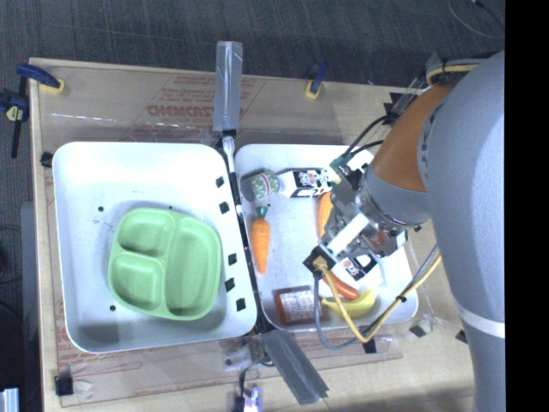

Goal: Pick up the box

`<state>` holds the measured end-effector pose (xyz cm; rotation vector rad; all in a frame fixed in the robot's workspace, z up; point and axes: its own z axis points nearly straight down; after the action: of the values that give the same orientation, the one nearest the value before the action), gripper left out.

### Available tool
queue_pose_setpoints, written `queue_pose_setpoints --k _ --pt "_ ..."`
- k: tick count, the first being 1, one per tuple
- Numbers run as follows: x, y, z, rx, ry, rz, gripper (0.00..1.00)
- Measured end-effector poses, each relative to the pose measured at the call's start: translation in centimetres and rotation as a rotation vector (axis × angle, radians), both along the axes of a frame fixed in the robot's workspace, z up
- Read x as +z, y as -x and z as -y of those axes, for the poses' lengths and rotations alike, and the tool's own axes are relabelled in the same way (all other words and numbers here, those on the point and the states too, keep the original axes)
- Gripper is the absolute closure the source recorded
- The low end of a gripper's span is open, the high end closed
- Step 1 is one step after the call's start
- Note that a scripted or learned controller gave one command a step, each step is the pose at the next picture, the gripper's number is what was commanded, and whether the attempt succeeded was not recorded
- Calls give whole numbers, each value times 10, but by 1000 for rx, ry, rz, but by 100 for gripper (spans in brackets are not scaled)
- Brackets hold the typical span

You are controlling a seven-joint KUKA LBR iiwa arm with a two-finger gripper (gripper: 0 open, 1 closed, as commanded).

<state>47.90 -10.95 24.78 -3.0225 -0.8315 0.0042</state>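
Figure: the arm [429,170] reaches from the right over the right bin [283,157], its gripper [330,260] low above the banana [352,303] at the near right; whether it holds anything cannot be told. The box [310,179] lies at the far side beside a small jar [260,184], apart from the gripper. Judged so, the pick remains undone.

Red printed lettering runs across the bench [184,101] just beyond the far edge of the left bin [77,157], but it appears reversed and faint and cannot be read. The small dark box [307,179] at the far side of the right bin [283,153] carries white markings too small to make out. The red can [294,305] near that bin's front edge has a label, also illegible.
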Motion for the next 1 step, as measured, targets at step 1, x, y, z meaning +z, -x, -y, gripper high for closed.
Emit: queue_pose_setpoints --k 1 --pt "192 -1 24 -216 6 6 100"
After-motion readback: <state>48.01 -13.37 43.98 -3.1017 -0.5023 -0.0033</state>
